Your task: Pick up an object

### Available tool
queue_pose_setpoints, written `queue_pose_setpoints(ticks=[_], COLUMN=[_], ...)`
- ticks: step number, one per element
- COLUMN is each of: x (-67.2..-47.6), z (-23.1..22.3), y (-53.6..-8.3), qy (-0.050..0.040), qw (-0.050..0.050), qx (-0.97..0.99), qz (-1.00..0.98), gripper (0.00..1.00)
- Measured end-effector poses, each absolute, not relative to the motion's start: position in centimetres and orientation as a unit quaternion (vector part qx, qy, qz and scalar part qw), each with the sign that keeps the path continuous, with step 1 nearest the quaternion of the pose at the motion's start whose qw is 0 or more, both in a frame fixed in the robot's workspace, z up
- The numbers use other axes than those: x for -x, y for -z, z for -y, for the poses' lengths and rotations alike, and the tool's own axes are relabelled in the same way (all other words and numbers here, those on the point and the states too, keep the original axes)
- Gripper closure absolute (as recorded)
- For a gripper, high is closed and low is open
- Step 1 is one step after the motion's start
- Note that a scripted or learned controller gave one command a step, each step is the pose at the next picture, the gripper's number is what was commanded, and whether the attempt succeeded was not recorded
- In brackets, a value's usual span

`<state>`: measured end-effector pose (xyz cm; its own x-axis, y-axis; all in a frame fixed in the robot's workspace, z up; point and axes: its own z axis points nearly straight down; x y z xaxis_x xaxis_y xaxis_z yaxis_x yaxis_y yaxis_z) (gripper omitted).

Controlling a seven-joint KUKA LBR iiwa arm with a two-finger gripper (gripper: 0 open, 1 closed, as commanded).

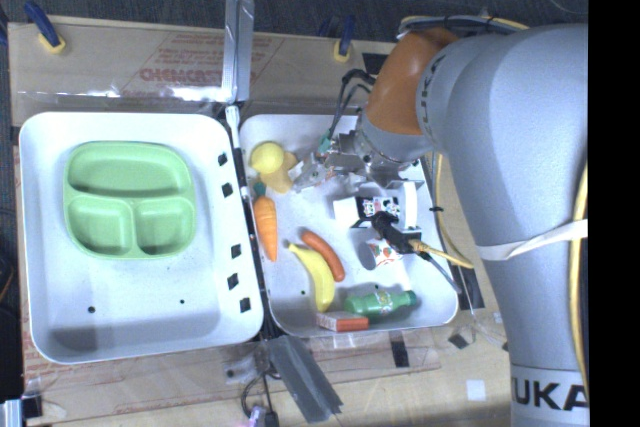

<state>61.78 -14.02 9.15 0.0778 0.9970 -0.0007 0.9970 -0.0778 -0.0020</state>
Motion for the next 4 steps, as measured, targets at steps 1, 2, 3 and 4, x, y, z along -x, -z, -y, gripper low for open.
queue_pose_setpoints(ticks=[1, 2, 3, 4], x=[-61.8, -59.0, -59.0, -63.0], z=[13.9, 11.3, 11.3, 12.4], y=[-10.2, -9.0, -9.0, -9.2], qy=[-0.001, -0.0028, -0.0027, -0.0004], qw=[0.001, 0.003, 0.003, 0.001], qx=[0.733, 0.825, 0.825, 0.815], qz=[0.68, 0.565, 0.565, 0.579], gripper=[1.0, 1.0, 0.0, 0.0])
